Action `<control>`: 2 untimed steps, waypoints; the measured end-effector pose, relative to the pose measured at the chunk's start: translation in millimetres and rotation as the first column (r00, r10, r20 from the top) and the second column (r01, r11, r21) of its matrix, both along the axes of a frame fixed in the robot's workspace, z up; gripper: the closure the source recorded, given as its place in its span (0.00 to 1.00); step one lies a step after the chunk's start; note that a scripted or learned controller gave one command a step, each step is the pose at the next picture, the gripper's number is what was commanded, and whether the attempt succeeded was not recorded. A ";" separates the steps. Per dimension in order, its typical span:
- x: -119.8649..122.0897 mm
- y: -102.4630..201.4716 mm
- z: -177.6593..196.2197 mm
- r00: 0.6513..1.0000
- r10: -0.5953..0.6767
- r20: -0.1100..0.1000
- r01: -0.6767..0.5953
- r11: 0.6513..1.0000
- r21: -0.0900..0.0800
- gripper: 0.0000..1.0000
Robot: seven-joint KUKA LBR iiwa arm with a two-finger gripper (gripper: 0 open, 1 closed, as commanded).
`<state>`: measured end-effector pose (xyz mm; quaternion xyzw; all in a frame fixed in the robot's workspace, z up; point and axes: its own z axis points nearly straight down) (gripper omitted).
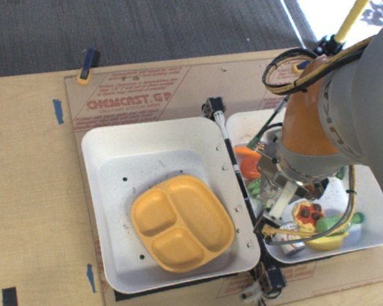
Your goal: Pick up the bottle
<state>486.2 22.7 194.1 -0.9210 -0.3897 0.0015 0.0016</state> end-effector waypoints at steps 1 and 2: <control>12.5 -60.5 72.9 0.998 -0.067 0.003 0.067 0.998 -0.001 1.00; 12.4 -59.9 72.7 0.998 -0.065 0.002 0.065 0.998 -0.001 0.00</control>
